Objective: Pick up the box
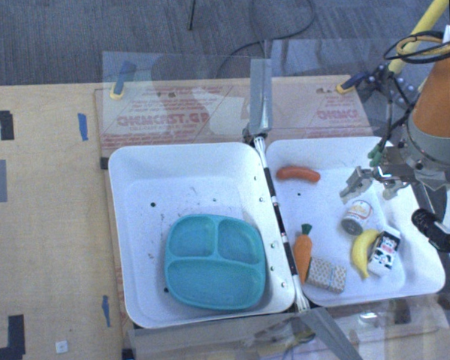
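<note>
Box point(384, 251): small, white with black printed patches, lying on its side at a tilt. It sits below the fingers point(355, 185) and a little toward the arm's side, near the lower wall of the right bin point(433, 277). One long edge touches or nearly touches the banana point(362, 252). I cannot tell which.

Judgement: that contact matters. The box's free faces are the ones turned away from the banana, so a grasp across the short width would probably push the fruit.

Can point(356, 217): directly beneath the fingers, between them and the box. It is the nearest thing to the tips, so a straight descent from here would likely meet the can and not the box.

Gripper point(373, 181): hangs above the upper part of the right bin. The fingers are spread apart with nothing between them and nothing in their hold.

Tan speckled block point(325, 275): below the fingers and farther from the arm, beside the carrot point(303, 248). It is boxy too, but reads as a sponge.

Sausage point(298, 174): level with the fingers, well off toward the bin divider.

Teal divided plate point(214, 262): in the left bin point(127, 180), well apart from everything above.

Status: pick not yet started.
</note>
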You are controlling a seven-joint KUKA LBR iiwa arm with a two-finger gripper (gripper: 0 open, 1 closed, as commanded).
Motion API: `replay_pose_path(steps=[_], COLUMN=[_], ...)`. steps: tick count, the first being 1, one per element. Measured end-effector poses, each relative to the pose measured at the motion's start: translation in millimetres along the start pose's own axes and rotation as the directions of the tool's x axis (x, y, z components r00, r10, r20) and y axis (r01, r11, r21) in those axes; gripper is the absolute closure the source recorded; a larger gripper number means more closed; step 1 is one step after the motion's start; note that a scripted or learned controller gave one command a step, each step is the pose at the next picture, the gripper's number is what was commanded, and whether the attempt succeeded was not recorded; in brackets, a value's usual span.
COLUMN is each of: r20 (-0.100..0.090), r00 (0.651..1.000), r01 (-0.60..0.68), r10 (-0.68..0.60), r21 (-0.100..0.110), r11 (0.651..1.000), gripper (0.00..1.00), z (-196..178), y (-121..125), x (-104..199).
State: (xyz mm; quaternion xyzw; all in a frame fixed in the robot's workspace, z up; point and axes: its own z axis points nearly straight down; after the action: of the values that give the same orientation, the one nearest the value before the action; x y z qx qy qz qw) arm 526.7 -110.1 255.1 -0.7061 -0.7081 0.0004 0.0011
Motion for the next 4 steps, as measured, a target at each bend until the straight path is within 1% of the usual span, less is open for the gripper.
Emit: replay_pose_path(steps=[1, 2, 3, 4], r20=[0.0, 0.002, 0.002, -0.01], r00=[0.999, 0.999, 0.998, 1.0], r01=[-0.042, -0.035, 0.065, 0.023], r10=[0.042, 0.035, -0.065, -0.023], r21=[-0.001, -0.009, -0.009, 0.022], r11=[0.999, 0.999, 0.998, 1.0], gripper=[0.0, 0.0, 0.0, 0.0], z=[120.2, 167.2, 166.5, 167.2], y=[-14.9, 99.1, 48.9, 107.9], x=[9.5, -18.0, -33.1, -47.0])
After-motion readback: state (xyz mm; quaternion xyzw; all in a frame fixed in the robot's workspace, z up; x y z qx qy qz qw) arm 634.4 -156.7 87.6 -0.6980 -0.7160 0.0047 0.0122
